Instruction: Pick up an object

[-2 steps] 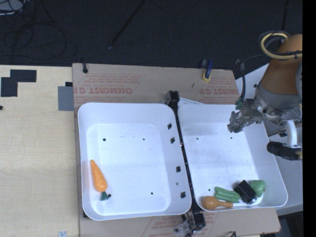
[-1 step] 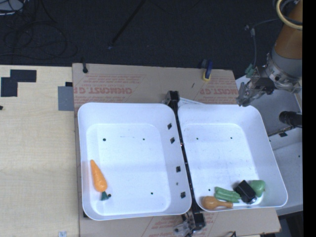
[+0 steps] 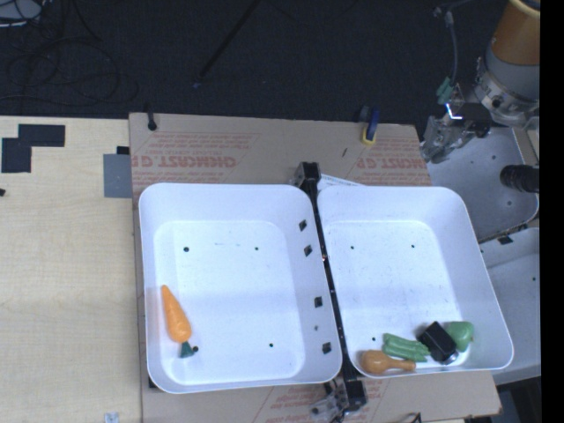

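An orange toy carrot with a small green stem lies near the front left corner of the left bin. In the right bin, at the front right, a black block rests among green toy vegetables, a green piece and a tan pear-shaped toy. My gripper hangs above the bench beyond the right bin's far right corner, well away from all the objects. Nothing is between its fingers as far as I can see.
Brown cardboard lies under both bins. A yellow and blue clamp sits at the cardboard's far edge. A black hinge strip runs between the bins. Grey metal plates lie to the right.
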### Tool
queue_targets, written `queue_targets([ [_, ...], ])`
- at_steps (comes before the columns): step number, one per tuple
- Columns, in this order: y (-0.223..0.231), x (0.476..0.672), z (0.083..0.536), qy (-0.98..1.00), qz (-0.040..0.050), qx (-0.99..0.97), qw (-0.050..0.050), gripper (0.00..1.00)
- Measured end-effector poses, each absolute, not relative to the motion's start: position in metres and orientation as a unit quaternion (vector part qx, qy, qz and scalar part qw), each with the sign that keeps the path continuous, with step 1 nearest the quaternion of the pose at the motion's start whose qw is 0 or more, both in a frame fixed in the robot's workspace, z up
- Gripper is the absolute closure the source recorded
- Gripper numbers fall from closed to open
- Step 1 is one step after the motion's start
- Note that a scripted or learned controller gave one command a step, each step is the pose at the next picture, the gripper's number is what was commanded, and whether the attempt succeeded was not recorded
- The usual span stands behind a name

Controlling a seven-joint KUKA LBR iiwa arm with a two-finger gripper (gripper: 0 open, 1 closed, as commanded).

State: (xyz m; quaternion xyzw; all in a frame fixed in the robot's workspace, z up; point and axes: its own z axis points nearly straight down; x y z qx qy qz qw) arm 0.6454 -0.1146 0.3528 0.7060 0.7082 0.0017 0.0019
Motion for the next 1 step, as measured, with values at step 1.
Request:
queue_targets([
  [1, -0.0592, 0.6391, 0.3842, 0.709, 0.0007, 0.705, 0.0, 1.0],
])
